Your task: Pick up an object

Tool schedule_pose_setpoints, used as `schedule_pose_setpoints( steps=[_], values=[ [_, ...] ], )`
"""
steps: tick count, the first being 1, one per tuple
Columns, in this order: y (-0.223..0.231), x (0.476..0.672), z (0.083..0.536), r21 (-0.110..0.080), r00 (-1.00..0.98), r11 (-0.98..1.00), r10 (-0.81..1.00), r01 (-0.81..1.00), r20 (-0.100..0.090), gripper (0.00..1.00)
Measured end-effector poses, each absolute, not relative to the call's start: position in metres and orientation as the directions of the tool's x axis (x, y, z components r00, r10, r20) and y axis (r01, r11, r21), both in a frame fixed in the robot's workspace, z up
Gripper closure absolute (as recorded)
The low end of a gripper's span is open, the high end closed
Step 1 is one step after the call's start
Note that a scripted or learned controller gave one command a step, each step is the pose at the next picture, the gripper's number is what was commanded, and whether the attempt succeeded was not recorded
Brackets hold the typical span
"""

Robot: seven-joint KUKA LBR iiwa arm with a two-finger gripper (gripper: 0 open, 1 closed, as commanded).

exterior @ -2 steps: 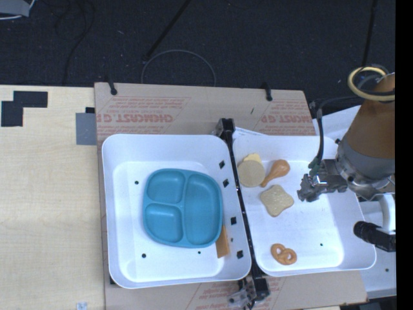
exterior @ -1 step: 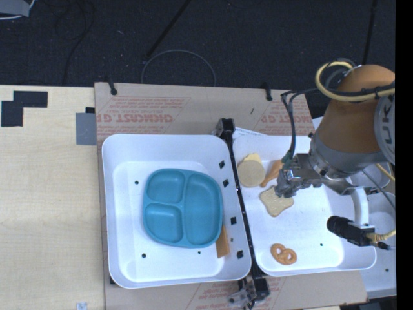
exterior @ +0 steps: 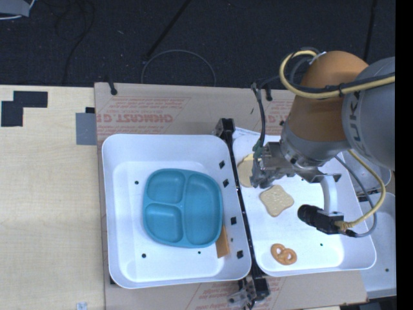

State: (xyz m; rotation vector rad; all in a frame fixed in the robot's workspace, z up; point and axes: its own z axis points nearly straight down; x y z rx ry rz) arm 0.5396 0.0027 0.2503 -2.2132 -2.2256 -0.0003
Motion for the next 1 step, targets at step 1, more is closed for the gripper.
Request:
schedule_pose_setpoints(
  steps=[1],
  values=[
    [0.0428,0.5562,0.2379,-0.003,-0.003,0.003,1.0,1.0,0.0,1.0]
  ],
)
